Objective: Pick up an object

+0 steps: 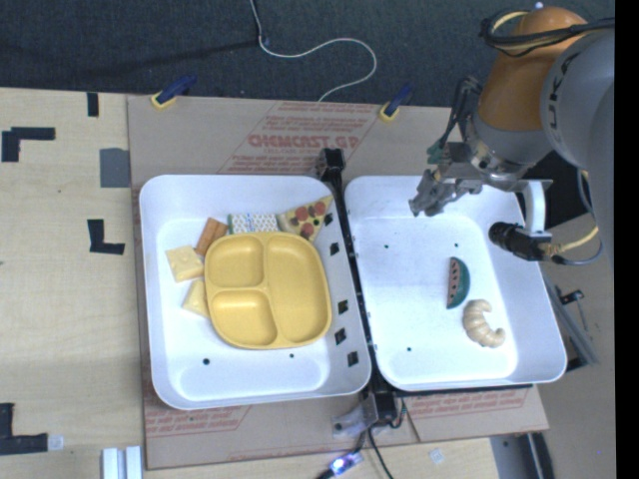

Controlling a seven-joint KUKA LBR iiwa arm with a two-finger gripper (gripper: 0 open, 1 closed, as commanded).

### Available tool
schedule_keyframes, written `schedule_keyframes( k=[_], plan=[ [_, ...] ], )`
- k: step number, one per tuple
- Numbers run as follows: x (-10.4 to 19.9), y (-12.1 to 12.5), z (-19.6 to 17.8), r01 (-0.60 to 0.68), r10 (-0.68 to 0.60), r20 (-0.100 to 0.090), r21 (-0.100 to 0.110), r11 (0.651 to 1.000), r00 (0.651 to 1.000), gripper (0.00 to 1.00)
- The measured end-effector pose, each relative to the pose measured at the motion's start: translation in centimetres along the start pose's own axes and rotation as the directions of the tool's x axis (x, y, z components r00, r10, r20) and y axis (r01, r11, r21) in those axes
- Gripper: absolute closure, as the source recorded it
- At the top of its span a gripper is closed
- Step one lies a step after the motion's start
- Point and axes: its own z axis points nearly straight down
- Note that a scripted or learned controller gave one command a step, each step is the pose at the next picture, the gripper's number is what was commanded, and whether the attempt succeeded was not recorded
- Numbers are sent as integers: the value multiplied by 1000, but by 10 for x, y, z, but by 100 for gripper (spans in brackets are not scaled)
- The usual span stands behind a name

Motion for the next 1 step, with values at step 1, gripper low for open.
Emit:
schedule_keyframes(
  k=[1],
  plan=[
    [57, 6, -11, 0, 0, 0, -2, 1000, 1000, 100]
  ],
)
